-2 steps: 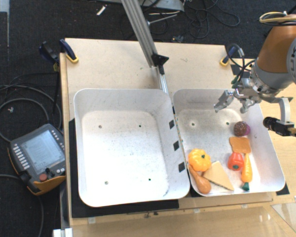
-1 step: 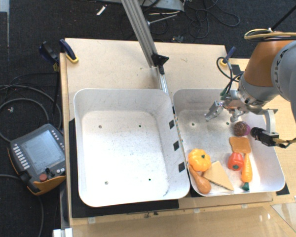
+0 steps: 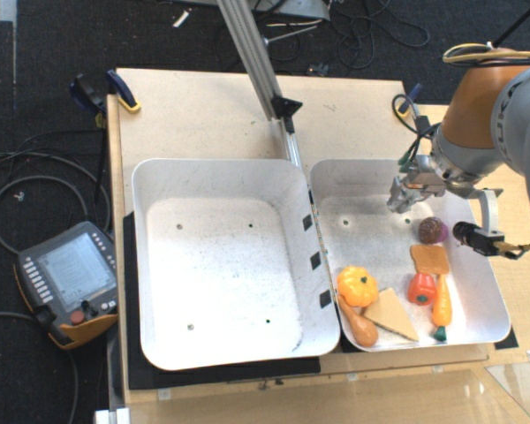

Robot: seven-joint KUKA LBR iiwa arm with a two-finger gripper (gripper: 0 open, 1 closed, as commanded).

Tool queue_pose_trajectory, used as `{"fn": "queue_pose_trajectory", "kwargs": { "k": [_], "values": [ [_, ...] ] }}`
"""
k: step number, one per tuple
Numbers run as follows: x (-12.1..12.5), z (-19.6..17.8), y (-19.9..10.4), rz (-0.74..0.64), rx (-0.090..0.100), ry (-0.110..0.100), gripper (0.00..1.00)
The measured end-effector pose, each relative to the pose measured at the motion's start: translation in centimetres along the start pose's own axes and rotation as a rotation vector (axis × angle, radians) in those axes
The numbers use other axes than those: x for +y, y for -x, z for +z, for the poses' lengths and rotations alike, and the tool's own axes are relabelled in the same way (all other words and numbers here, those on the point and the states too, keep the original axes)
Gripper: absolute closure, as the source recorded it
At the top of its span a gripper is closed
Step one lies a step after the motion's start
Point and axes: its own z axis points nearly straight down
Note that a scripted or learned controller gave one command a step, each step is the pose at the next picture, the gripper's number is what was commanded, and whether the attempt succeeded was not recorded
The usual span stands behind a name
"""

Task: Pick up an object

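The right bin (image 3: 362,197) holds several toy foods near its front. A yellow pepper (image 3: 358,285) lies beside a tan wedge (image 3: 392,314) and a brown sausage-like piece (image 3: 362,327). A dark purple ball (image 3: 432,230) sits above a toast-coloured slice (image 3: 430,259), a red pepper (image 3: 422,288) and an orange carrot (image 3: 442,303). My gripper (image 3: 403,197) hangs over the back part of the right bin, left of and a little behind the purple ball, with nothing seen between its fingers.
The left bin (image 3: 216,259) lies beside the right one. A metal pole (image 3: 252,47) slants down to the divide between the bins. Clamps sit at the bench's back corners, and a teach pendant (image 3: 71,276) rests on the floor at left.
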Motion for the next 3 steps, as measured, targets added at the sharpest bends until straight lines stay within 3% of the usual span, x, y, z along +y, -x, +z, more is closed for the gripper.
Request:
{"fn": "queue_pose_trajectory", "kwargs": {
  "k": [2,3],
  "values": [
    [0.3,-11.6,0.8,-0.001,-0.001,0.006,1.0],
    [-0.3,-12.4,-4.6,-0.007,0.003,-0.002,1.0]
  ]
}}
